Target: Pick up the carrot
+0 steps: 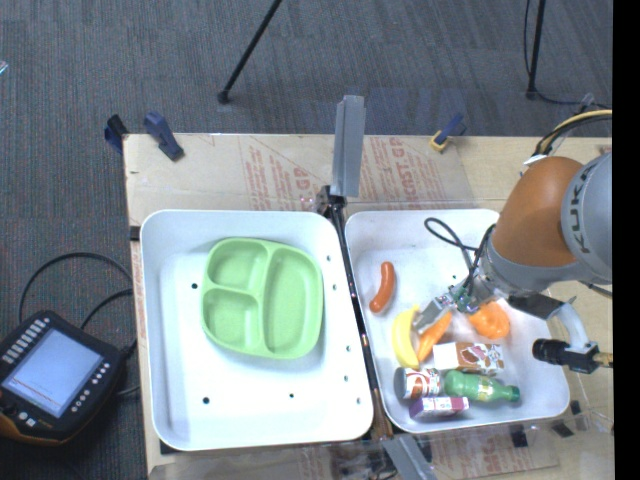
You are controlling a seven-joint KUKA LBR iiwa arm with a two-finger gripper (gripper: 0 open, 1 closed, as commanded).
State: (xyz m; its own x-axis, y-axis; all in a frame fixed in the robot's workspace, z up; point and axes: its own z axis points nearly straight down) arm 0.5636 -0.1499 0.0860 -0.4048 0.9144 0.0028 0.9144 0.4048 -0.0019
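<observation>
The carrot (431, 339) is a short orange stick lying at a slant in the right bin (420, 230), between a yellow banana (403, 336) and an orange fruit (491, 321). My gripper (443, 311) is low in this bin, right at the carrot's upper end and touching or nearly touching it. The grey arm with its orange band (540, 218) reaches in from the right above it. The carrot's lower part shows plainly, while its top end is partly covered by the gripper.
A red sausage (382, 286) lies left of the gripper. A small box (478, 355), a green bottle (482, 388), a can (419, 380) and a purple packet (440, 405) crowd the bin's front. The left bin (170, 368) holds a green divided plate (264, 298).
</observation>
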